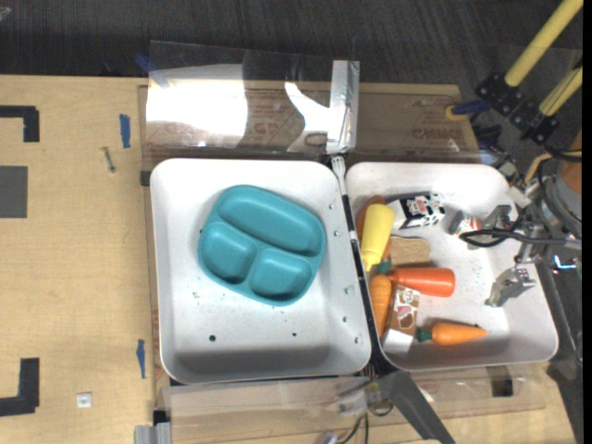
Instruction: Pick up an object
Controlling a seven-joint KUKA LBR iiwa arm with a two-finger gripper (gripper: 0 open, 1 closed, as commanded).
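Note:
The right white bin [535,339] holds several toy foods: a yellow banana-like piece [376,232], a black-and-white carton [418,209], a brown bread slice [410,248], an orange cylinder [427,280], a small printed box [404,309], an upright carrot [380,300] against the left wall and another carrot [453,333] lying near the front. My gripper [511,288] hangs over the right part of this bin, above bare floor, right of the orange cylinder and above the lying carrot. Nothing shows in its grasp.
The left white bin [176,340] holds a teal divided plate [262,243]. A clear plastic sheet and a metal post [343,109] stand behind the bins. Cables and yellow struts [546,35] crowd the upper right. Cardboard bench lies to the left.

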